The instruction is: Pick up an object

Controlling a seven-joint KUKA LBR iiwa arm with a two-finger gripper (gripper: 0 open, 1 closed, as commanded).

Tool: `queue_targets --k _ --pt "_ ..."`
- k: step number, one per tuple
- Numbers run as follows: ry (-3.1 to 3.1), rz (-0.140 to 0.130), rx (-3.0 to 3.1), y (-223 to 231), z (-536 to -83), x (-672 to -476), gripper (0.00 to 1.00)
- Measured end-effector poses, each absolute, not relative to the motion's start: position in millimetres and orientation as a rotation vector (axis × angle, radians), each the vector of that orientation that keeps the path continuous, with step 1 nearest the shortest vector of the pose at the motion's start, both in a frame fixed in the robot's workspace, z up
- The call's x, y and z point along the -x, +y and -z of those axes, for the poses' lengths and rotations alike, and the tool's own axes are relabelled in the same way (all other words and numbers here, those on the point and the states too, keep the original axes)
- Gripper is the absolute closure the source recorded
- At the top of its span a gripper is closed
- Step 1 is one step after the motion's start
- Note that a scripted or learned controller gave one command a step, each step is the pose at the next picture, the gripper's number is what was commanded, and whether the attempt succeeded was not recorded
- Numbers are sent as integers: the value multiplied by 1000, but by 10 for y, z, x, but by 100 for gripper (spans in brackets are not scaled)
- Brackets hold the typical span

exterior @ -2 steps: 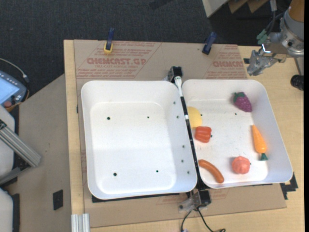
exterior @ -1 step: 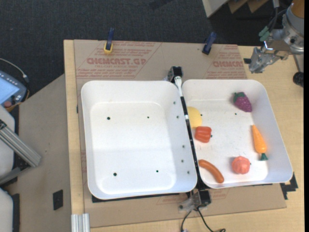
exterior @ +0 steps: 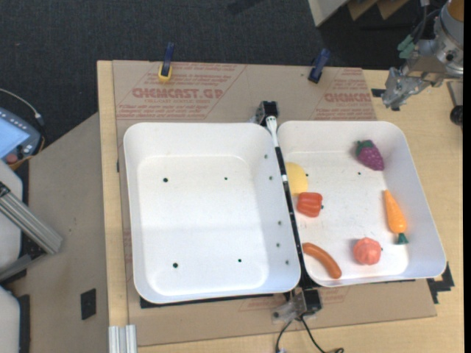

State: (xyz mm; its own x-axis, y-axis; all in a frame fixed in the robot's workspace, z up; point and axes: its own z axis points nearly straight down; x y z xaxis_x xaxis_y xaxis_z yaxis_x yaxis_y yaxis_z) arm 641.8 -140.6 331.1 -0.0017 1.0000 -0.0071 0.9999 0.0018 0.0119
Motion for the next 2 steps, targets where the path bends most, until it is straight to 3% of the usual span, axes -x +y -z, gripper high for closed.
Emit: queue_targets --k 1,2 --pt "2221 -7 -2214 -1096 -3755 -6300 100" --pt "2219 -5 -2214 -1111 -3838 -6307 100"
